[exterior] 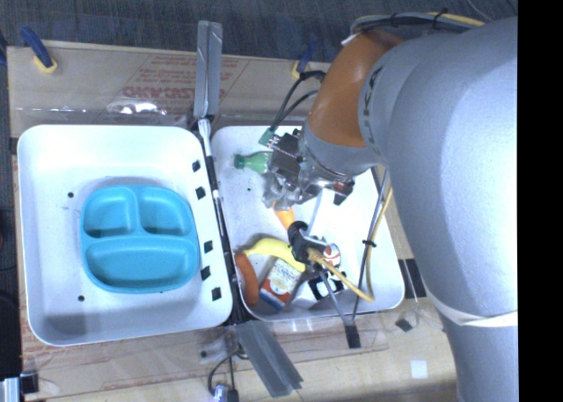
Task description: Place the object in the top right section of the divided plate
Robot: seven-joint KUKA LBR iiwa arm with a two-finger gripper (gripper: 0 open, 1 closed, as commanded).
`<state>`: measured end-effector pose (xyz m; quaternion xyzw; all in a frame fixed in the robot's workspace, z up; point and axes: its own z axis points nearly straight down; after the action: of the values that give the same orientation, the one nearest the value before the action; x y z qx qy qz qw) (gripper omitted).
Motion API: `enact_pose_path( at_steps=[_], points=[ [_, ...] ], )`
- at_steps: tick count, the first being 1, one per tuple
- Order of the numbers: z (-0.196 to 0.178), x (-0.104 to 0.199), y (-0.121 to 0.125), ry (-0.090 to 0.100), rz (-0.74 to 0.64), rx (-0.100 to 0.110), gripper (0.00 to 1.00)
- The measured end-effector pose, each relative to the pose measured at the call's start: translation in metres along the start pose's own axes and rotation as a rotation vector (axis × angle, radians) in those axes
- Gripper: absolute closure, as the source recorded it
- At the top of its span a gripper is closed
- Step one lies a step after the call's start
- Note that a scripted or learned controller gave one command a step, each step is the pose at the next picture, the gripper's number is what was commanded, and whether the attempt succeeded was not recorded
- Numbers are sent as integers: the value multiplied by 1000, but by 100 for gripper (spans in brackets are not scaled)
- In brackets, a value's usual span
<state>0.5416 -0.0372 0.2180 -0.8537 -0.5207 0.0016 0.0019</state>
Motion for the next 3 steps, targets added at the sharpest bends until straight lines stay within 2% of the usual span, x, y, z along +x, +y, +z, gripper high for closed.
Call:
enact_pose_path(
  at_steps=[1,2,3],
  points=[
    [-65,16,9,0,-346,-3,100],
    [28,-15,23,-1,149,3,100],
    [-70,-23,23,0,75,-1,100]
  ],
)
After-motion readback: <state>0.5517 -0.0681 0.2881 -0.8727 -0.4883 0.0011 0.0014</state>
